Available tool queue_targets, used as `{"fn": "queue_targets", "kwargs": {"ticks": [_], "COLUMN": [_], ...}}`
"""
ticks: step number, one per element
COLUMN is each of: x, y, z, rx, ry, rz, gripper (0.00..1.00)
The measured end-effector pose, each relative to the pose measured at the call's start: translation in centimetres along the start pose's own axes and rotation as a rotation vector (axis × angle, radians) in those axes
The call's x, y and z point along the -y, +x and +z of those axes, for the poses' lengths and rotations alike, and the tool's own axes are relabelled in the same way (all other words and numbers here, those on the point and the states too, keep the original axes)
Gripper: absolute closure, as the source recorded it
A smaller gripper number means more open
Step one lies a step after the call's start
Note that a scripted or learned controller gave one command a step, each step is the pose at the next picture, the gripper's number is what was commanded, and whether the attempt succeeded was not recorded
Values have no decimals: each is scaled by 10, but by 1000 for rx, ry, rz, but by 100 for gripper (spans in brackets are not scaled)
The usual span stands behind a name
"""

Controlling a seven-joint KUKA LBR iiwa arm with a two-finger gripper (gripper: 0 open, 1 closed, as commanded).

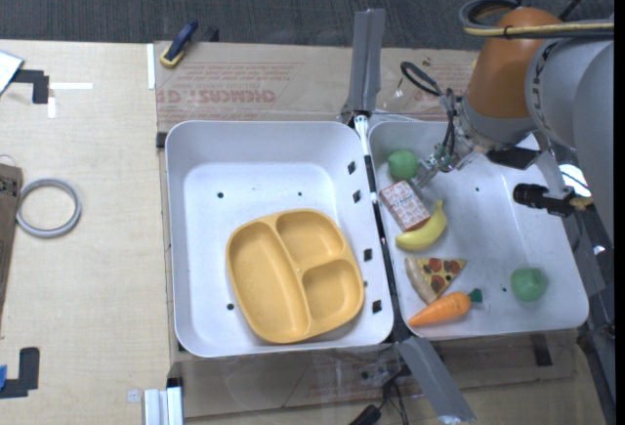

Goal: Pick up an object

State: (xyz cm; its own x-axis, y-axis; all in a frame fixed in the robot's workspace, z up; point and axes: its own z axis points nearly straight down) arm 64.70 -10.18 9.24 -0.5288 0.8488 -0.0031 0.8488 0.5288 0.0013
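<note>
Two white bins sit side by side: the left bin [186,218] and the right bin [557,247]. Left of the divider between them lies one yellow divided plate [293,274] (three compartments). Right of that divider are one banana [424,232], one pizza slice [436,274], one carrot [444,308], one small carton [403,204], and two green round things [402,164] [528,284].

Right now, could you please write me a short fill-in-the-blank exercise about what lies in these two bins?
1. The yellow divided plate lies in the ____ bin.
2. The carrot lies just below the slice of ____.
3. The banana touches a small ____ carton.
4. The gripper hovers beside a ____ ball.

Missing words: left; pizza; red; green
</note>
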Motion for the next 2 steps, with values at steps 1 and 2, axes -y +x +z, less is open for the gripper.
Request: {"fn": "queue_targets", "kwargs": {"ticks": [1,2], "x": [19,34], "y": [-14,-63], "z": [-165,-350], "rx": [1,0], "ry": [-1,0], "rz": [-119,-179], "gripper": [100,100]}}
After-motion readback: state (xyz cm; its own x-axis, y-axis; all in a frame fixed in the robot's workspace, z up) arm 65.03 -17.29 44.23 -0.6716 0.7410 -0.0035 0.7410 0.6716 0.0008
